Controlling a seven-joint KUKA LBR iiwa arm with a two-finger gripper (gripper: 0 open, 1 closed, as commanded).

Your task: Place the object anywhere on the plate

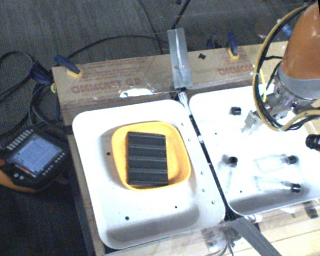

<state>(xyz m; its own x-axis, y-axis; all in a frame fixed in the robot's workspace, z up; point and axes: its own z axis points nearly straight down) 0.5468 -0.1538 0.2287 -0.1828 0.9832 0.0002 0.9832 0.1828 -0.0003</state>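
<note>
The gripper (251, 120) is seen over the right bin (314, 187), near its far side; whether it is open or closed cannot be told. A dark ribbed rectangular block (147, 157) is laid flat on the yellow plate (116, 144), which is set inside the left bin (96, 182), well apart from the gripper.

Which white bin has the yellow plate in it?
The left bin. It holds the yellow plate with a dark ridged block on it.
</note>
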